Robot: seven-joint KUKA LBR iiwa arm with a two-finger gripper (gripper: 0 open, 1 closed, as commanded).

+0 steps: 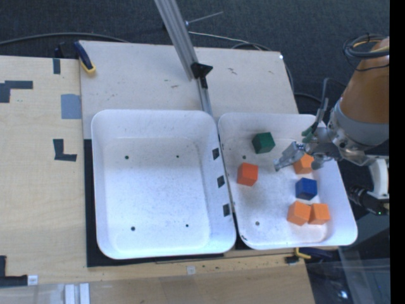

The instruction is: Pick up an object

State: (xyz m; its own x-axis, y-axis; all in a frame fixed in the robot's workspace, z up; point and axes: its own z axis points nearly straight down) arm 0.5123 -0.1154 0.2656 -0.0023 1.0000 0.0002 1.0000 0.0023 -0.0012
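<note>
Your gripper sat against an orange block; I couldn't tell its grip, and the blue block nearby risked a knock.

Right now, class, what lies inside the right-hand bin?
Inside the right-hand bin: a green cube, a blue cube and four orange cubes; one sits partly covered by the pincer.
</note>
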